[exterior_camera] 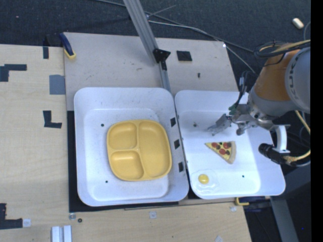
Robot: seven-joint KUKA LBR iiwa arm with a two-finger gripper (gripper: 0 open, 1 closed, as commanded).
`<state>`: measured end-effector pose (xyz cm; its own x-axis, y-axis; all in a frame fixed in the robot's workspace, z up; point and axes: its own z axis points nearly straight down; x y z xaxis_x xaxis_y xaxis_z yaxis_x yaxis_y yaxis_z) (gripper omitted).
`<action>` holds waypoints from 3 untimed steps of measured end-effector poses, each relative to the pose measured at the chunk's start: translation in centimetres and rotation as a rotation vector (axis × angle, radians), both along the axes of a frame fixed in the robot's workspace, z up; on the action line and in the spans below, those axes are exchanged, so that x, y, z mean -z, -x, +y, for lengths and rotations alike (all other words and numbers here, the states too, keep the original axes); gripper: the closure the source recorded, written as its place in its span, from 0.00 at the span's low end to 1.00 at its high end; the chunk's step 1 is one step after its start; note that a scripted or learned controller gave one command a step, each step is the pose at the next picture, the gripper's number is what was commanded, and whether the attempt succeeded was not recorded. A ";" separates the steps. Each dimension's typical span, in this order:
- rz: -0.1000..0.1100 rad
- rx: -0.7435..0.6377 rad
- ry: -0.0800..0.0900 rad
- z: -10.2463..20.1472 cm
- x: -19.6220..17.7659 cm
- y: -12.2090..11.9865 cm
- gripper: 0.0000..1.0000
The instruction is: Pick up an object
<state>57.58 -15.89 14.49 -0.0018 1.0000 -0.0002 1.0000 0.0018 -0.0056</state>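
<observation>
Gripper (218, 128) seen above pizza slice (222, 149) — pincer state cannot be told.
The flat slice could be missed — or merely nudged.

Even, bright overhead light, soft shadows inside the white bins (126, 96), slight overall softness, mild glare.

Bins: two (81, 135) (262, 183), white, side by side. Trays: one (139, 150), yellow, with three compartments, in the left bin. Pizza slices: one (222, 149), in the right bin. Small round yellow items: one (203, 179), in the right bin, near the pizza slice and on its lower-left side. Arms: one (282, 82), with one gripper (218, 127) above the pizza slice.
</observation>
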 end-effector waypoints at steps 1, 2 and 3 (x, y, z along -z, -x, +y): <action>-0.008 0.000 0.003 -0.4 4.5 0.6 0.00; -0.007 0.001 0.002 -0.5 5.8 0.5 0.00; -0.013 0.000 0.005 -0.5 4.7 0.4 1.00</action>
<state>57.22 -16.38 9.82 -0.0017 1.0000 -0.0056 1.0000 0.0017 0.0079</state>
